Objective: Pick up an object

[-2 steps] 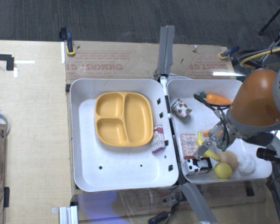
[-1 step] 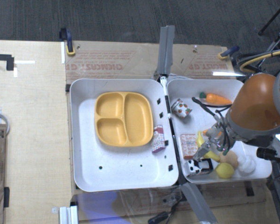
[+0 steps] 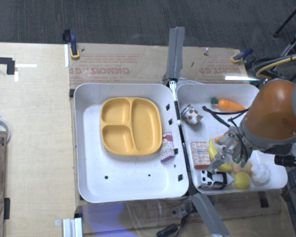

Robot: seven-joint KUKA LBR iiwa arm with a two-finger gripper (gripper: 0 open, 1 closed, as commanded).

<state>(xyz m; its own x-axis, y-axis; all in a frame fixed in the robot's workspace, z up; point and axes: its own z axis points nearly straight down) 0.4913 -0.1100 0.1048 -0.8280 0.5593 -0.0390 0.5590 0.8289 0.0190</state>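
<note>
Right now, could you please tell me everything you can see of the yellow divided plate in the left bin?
The yellow divided plastic plate is a rounded rectangle with three compartments: two smaller ones on the view's left, one long one on the right, parted by raised ridges. It looks smooth and matte, lies flat and upright on the floor of the left white bin, toward its far side. A small pink-and-white packet lies at its near right corner.
</note>
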